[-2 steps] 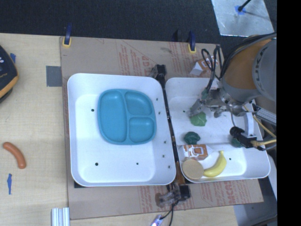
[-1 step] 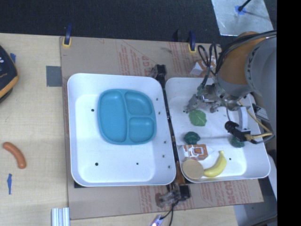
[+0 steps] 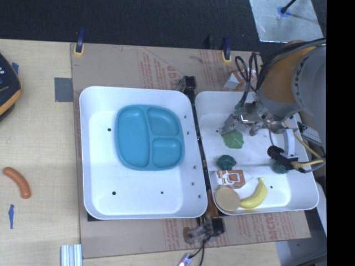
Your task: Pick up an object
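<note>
Near edge of the right-hand shallow white bin point(image 3: 310, 195): we see a yellow plastic banana point(image 3: 254, 195) lying curved against a round tan disc point(image 3: 226, 199), with a small orange-and-white printed card point(image 3: 230, 178) just beyond the two. Further in lies a dark green lumpy toy point(image 3: 226, 162), and to its right a dark teal piece point(image 3: 279, 167) beside black cabling. Further still, a lighter green leaf-shaped piece point(image 3: 233, 139) lies directly under the pincer point(image 3: 239, 123) of the grey arm, which reaches in from the right. We cannot tell whether the pincer stands wide or narrow, nor whether anything sits between its tips. We take the leaf-shaped piece as the likely object: it appears light, stiff moulded plastic, probably smooth and low-lying, so we would close across its narrower width near the middle. The left-hand shallow white bin point(image 3: 100, 193) carries a light blue three-compartment plate point(image 3: 148, 137). On the tabletop point(image 3: 39, 148), far to the left, rests an orange toy sausage point(image 3: 18, 182).
</note>
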Robot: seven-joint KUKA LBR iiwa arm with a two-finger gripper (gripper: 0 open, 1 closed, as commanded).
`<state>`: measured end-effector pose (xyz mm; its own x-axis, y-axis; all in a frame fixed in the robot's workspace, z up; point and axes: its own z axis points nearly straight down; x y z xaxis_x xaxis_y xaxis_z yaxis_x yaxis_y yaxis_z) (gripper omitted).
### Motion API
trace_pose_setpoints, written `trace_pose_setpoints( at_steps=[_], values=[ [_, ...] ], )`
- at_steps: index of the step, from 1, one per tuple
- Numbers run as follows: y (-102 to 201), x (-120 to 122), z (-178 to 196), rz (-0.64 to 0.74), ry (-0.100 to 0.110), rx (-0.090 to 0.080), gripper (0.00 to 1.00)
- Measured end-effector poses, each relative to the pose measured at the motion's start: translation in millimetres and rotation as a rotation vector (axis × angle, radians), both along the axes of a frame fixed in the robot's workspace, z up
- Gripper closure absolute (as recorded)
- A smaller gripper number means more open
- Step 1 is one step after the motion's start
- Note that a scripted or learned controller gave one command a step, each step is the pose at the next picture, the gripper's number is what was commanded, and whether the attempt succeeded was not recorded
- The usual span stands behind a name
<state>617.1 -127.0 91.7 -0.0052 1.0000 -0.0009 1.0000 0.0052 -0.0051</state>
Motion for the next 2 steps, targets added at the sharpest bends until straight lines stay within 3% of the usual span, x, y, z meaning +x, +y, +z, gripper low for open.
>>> trace_pose_setpoints(
  at_steps=[1,2],
  values=[
    [-0.8,0.1,10.4,0.001,0.001,0.000,1.00],
    [-0.7,0.1,10.3,0.001,0.002,0.000,0.00]
  ],
)
